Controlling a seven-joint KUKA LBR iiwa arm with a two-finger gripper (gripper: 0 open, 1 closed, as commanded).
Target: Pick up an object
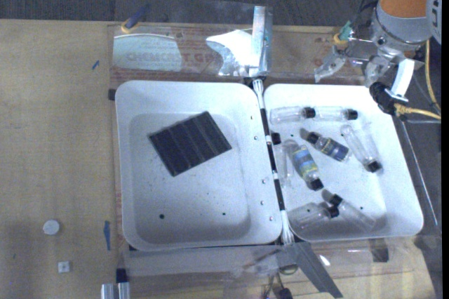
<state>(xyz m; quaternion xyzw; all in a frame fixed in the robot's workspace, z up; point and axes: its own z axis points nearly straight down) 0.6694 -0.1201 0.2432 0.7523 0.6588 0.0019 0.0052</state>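
The right bin (403, 171) holds several small clear bottles with black caps. One lies along the back wall (291, 114), another beside it (335, 113), and one with a blue label (305, 163) lies near the middle. A darker bottle (327, 145) lies at a slant, and more rest at the right (361, 147) and the front (316, 212). My gripper (351, 69) hangs over the bench just behind the right bin's back rim. It is open, its two fingers are spread, and nothing is between them.
A black ribbed rectangular pad (190, 142) lies tilted in the left bin (140, 206). A clear plastic panel (189, 45) stands behind the left bin. A yellow cable (421, 110) runs along the right bin's far right corner.
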